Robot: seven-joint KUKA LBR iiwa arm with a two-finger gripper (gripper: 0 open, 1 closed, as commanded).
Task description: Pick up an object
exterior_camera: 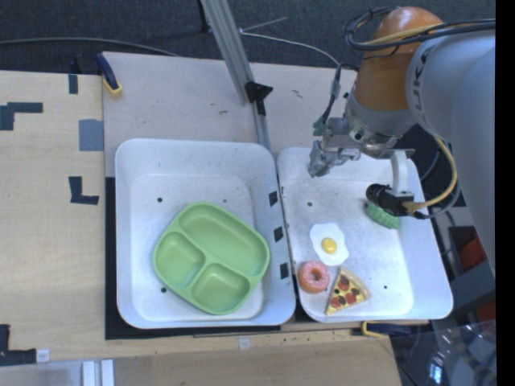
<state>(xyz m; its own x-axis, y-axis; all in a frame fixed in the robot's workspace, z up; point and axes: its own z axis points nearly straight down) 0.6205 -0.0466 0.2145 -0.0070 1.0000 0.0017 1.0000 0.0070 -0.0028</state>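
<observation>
We list: jaws (319, 166) low over right bin's (418, 284) far left corner, opening we cannot tell; egg (328, 244), donut (313, 277), pizza (347, 292) near front; green plate (211, 257) in left bin (133, 215).

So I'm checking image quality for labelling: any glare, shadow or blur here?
In the camera view, light is even and soft; the arm looms large and slightly blurred; the gripper casts little shadow on the right bin; the fried egg, donut and pizza slice stay sharp.
</observation>
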